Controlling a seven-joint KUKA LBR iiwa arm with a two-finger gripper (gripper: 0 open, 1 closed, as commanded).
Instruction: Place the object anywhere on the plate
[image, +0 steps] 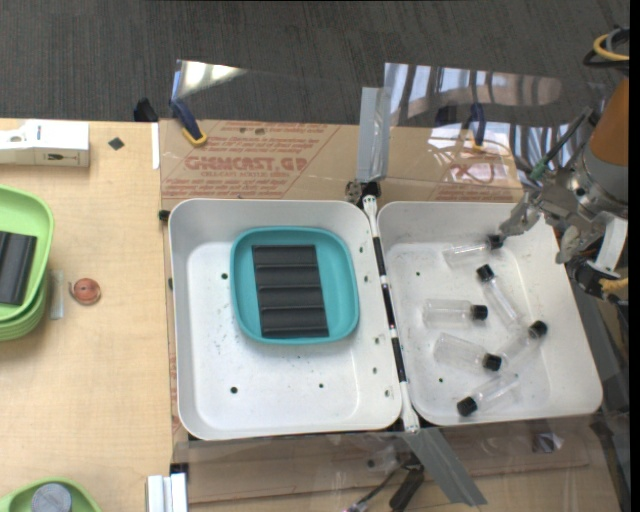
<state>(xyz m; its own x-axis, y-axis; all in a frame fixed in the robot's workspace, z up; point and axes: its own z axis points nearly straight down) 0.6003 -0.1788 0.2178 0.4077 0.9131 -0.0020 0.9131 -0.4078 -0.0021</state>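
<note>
Floor: we are seeing dark grey carpet (300, 40) at the top.
Bench: we are looking at a light wooden top (90, 400).
Cardboard: brown sheet (270, 150) is lying behind the bins.

The left bin (200, 390) has bare floor from 3 through 6 to 9 o'clock around the teal plate (345, 290), which sits toward 12 and carries a dark ribbed block (290, 290) over most of its middle. In the right bin (570, 400), clear vials (500, 295) with black caps lie scattered from centre to 6 o'clock, close together; its 9 o'clock strip is bare. The arm (600, 160) hangs over that bin's 1 to 2 o'clock corner.
</note>
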